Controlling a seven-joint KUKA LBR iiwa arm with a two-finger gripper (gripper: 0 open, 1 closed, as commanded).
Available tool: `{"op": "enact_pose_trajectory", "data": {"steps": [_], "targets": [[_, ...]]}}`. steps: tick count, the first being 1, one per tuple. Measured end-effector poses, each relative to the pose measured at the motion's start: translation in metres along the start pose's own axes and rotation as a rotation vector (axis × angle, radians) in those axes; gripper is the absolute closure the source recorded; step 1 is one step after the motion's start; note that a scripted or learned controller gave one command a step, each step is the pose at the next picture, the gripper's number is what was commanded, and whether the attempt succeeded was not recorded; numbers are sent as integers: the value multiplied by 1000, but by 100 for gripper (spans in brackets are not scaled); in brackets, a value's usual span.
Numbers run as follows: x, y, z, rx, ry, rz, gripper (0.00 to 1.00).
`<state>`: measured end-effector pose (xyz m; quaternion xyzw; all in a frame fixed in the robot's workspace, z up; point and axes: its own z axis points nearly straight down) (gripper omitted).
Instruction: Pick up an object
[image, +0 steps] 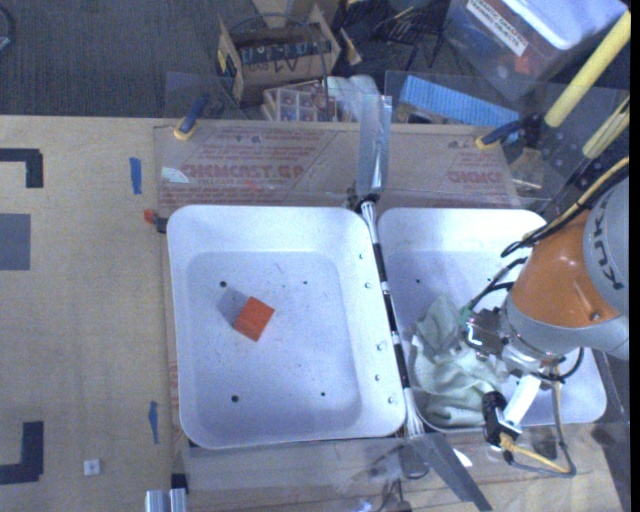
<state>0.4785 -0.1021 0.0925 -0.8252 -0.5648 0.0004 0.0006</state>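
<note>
Pick not done: your gripper (480, 342) is down at the crumpled cloth (447, 358) in the right bin (440, 255), open or closed you can't tell, orange block (254, 318) sits in the left bin (200, 232), lift remains

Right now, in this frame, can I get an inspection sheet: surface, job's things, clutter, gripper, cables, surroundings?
Surface: wooden bench bearing a left bin and a right bin, side by side.
Job's things: orange block in the left bin; pale crumpled cloth in the right bin.
Clutter: nothing seen.
Grippers: gripper low over the right bin, at the cloth's right edge; a hold cannot be told.
Cables: black cables loop beside the wrist.
Surroundings: cardboard box behind the bench; blue tape marks on it.
</note>
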Motion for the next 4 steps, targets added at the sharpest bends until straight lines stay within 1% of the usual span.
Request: {"op": "enact_pose_trajectory", "data": {"steps": [1,2,3,4], "targets": [[-11,8,4,-9,5,-64,0],[33,60,3,-13,2,-212,0],[32,60,-7,-17,3,-208,100],[130,14,-98,-1,-1,-118,100]]}}
